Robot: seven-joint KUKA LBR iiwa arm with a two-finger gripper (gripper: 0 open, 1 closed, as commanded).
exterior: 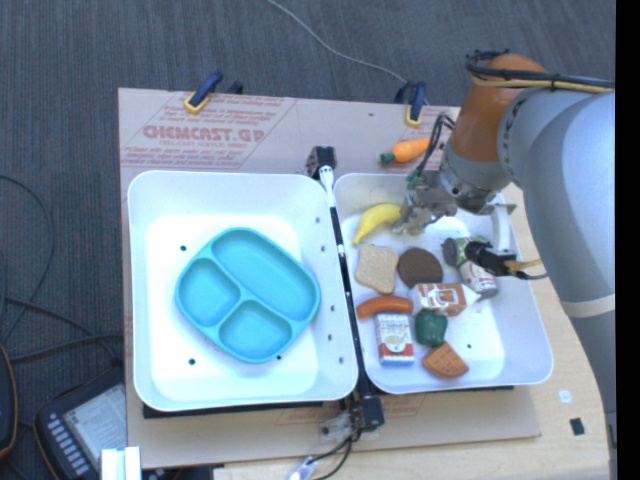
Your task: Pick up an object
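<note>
- Hovering low in the right bin (520,363), the pincer (425,208) sits just beside the stem end of the banana (377,219); how far its fingers are spread cannot be told from this angle, and nothing is seen between them.
- Judging the step as closing in on a grasp, the banana looks the likeliest target: it lies at the bin's upper left, near the wall, apart from the other toys.
- To do it well, the fingers should straddle the banana across its narrow width, not along the curve, and drop fully before closing, since the smooth skin may slip out.
- The wall close behind leaves little room, so approach from the open side.
- Counted in the right bin: one banana, one bread slice (377,267), one brown cookie (420,266), one sausage (384,306), one carton (396,337), one green pepper (432,327), and several more small toys.
- One carrot (408,151) lies outside on the table (200,143).
- The left bin (145,298) holds one blue divided plate (247,293).
</note>
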